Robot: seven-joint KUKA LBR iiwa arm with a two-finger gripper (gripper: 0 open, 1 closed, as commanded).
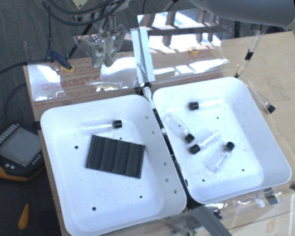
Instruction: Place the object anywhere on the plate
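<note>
1. A dark ribbed plate (115,156) lies in the left bin (74,212), tilted.
2. One clear capped vial (101,126) lies just above the plate, long axis left to right; four more lie in the right bin (270,172).
3. The end effector (105,47) hangs beyond the bins' far edge, nearer the left bin; its grip state cannot be told.

Left bin's ribbed rectangular plate (115,157): dark grey, striped by grooves.
Shallow plastic bins (74,212): white.
Clear plastic vials (220,156): transparent, black caps.
Left handheld pendant (8,154): orange, grey screen.
</note>
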